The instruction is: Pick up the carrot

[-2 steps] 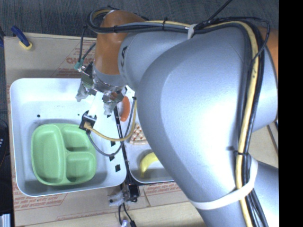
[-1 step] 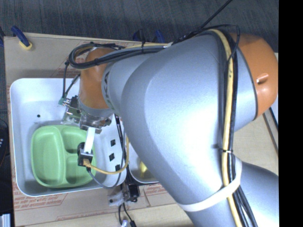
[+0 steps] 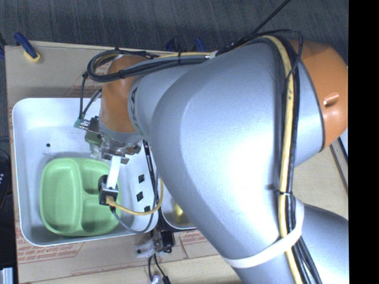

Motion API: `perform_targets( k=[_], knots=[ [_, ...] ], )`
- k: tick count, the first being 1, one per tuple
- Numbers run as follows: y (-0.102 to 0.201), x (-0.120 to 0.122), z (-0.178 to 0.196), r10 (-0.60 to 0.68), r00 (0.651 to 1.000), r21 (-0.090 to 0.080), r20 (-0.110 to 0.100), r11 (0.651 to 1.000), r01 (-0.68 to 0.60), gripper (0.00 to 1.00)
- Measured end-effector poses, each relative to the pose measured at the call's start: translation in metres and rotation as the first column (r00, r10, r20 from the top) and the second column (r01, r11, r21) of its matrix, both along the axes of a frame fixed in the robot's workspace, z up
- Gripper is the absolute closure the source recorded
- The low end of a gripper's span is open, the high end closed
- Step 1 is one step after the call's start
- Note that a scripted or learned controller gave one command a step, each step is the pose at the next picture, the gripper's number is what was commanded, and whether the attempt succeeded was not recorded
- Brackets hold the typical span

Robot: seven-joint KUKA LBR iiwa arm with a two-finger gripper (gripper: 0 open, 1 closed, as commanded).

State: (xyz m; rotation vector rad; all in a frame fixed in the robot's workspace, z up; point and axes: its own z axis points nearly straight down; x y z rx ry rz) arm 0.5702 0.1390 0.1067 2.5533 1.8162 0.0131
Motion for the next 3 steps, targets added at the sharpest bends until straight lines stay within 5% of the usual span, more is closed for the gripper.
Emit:
perform_targets(
  k=[1, 2, 3],
  knots=[
    [-0.007, -0.023, 0.116, -0.29, 0.957, 0.0, -0.015, 0.957, 0.29, 1.0],
    [-0.088, 0.023, 0.084, -0.122, 0.992, 0.001, -0.015, 0.992, 0.122, 1.0],
    [-0.087, 0.023, 0.085, -0.122, 0.992, 0.001, -0.015, 0.993, 0.122, 0.0]
  ],
)
